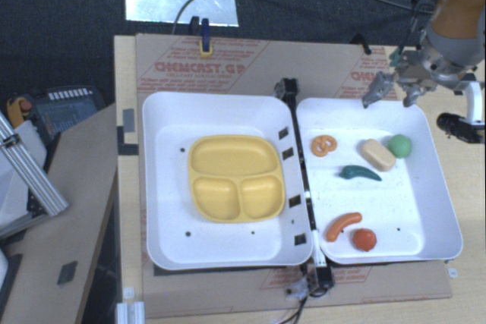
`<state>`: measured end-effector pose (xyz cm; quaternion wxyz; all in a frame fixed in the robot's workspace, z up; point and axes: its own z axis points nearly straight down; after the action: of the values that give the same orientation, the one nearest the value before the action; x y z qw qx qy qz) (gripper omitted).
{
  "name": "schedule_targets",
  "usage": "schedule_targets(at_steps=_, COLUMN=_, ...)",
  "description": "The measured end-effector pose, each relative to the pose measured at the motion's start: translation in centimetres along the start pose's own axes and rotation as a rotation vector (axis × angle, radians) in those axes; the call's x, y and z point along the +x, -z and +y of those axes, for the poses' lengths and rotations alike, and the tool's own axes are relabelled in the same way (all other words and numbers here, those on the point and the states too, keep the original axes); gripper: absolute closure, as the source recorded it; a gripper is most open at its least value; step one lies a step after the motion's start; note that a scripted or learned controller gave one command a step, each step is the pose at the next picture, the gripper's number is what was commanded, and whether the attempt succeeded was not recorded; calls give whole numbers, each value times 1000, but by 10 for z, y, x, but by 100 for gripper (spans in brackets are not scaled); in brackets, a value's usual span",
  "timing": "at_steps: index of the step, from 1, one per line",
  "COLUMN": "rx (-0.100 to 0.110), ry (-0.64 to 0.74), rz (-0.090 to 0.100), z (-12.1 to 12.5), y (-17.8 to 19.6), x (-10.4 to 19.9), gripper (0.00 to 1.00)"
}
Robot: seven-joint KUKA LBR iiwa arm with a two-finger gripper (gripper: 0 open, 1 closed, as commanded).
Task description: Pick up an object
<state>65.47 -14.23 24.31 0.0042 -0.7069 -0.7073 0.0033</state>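
Camera view: the hand [395, 92] hangs over the far rim of the right bin [437, 197], near its back right corner, its two fingers spread apart with nothing between them. Inside that bin, a pretzel [323, 146] lies near the left wall, a tan block [377, 154] and a green ball [400, 146] sit touching or nearly so toward the back right, and a dark green pepper [360, 173] lies just in front of the block. A sausage [342, 225] and a red tomato [364, 239] lie close together near the front rim. Bare floor separates the two groups. The left bin [163, 193] holds a yellow divided tray [234, 177] at its centre, margins open on all sides. Both bins rest on the surface [129, 239].
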Motion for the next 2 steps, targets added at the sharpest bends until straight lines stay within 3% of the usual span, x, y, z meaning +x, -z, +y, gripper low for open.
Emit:
schedule_targets(at_steps=1, rx=-12, ry=2, rz=-2, z=2, y=8, x=0, gripper=0)
schedule_targets(at_steps=2, rx=-8, ry=1, rz=-1, z=2, y=-55, x=2, gripper=0)
